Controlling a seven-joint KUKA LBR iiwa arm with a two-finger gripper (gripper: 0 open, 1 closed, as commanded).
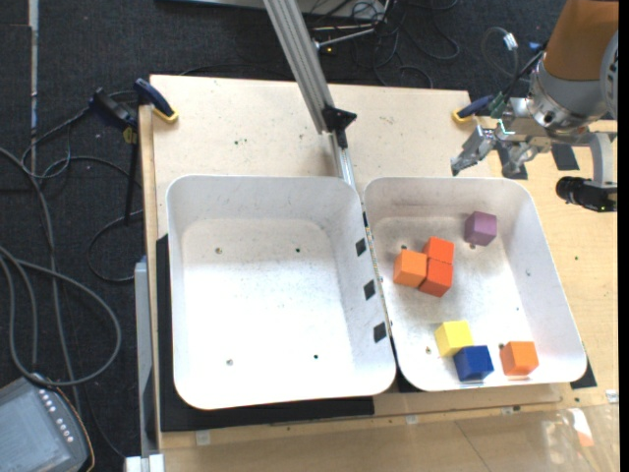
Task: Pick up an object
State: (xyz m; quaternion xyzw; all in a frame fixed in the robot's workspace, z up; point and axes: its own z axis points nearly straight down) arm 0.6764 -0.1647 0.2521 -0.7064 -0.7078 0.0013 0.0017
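Camera view, fixed overhead, slanted: two shallow white bins are seen side by side on the bench, the left bin (187,264) bare of blocks, the right bin (550,293) carrying all of them. The gripper (488,151) is held above the far edge of the right bin, near its far-right corner, with the fingers spread and nothing between them; it is well apart from every block. A purple block (481,227) is noted nearest to it, toward the far-right part of the bin floor, standing alone. A cluster of orange blocks (426,265) is seen at the middle of the bin, pieces touching one another, exact count hard to tell. Along the near edge, a yellow block (452,335) and a blue block (473,362) are touching, with a single orange block (519,357) just beside the blue one, close to the near-right corner. Step in hand is judged to be the approach: no object has yet been chosen or reached. The next move would call for the gripper to be carried inward over the bin and lowered around one block; the purple block is judged the easiest target, being isolated and nearest, whereas the touching blocks leave little room for the fingers.
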